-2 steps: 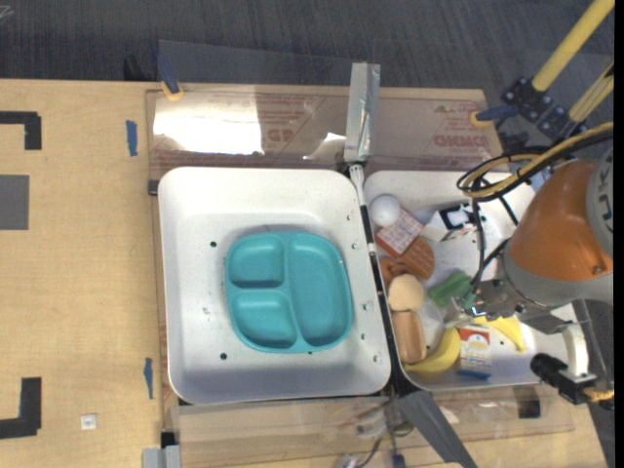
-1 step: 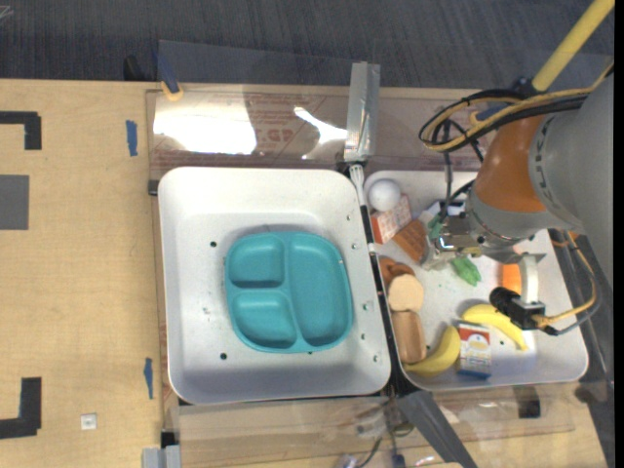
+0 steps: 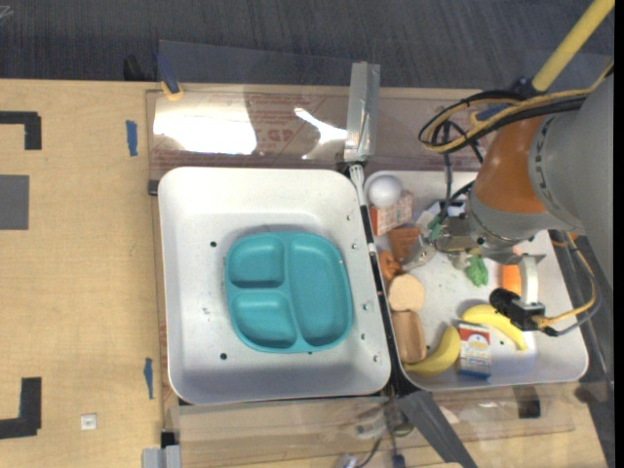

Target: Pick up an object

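A: The arm's two-finger gripper (image 3: 444, 234) sits low over the upper part of the right-hand shallow white bin (image 3: 570, 359), under the grey wrist and its orange band. Whether it is apart or closed on anything, I cannot tell; the wrist hides it from above.

B: So which step is this?

A: My reading is the reach or the grasp attempt itself. Nothing can be seen lifted clear of the bin.

B: What is there to take?

A: Just beside the gripper lie a small orange-brown food piece (image 3: 402, 234) and a white ball (image 3: 383, 189) near the bin's top corner. A small green leafy toy (image 3: 476, 271) lies just below the wrist. Further down are a tan bread-like cylinder (image 3: 408, 312), two yellow plastic bananas (image 3: 492, 322), and a small red and white carton (image 3: 475, 349) between them.

B: And the other bin?

A: The left white bin (image 3: 185, 261) holds a teal plastic divided plate (image 3: 289, 291), well apart from the gripper.

B: Next move?

A: Probably a firm close on one item near the divider, then a straight lift, since the pieces crowd together there.
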Controlling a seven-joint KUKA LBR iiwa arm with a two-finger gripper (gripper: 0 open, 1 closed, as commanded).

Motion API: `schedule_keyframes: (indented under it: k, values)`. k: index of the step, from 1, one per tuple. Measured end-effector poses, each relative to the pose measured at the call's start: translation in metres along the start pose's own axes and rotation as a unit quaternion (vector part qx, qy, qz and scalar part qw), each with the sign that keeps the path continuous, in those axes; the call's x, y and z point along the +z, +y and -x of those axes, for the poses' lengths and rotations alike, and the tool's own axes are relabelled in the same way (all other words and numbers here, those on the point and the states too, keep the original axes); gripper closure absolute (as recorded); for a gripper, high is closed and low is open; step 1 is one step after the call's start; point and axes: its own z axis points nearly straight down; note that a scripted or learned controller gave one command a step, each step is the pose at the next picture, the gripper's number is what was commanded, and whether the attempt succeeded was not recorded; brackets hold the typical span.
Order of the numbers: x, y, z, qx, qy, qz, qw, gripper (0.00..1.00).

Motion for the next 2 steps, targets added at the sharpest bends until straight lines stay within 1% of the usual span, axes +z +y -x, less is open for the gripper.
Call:
schedule_keyframes:
  k: [1,2]
  values:
    - [-0.004,-0.013,0.060,0.092,0.001,-0.002,0.9958,0.00]
    - [-0.031,0.031,0.087,-0.117,-0.001,0.000,0.9932,0.00]
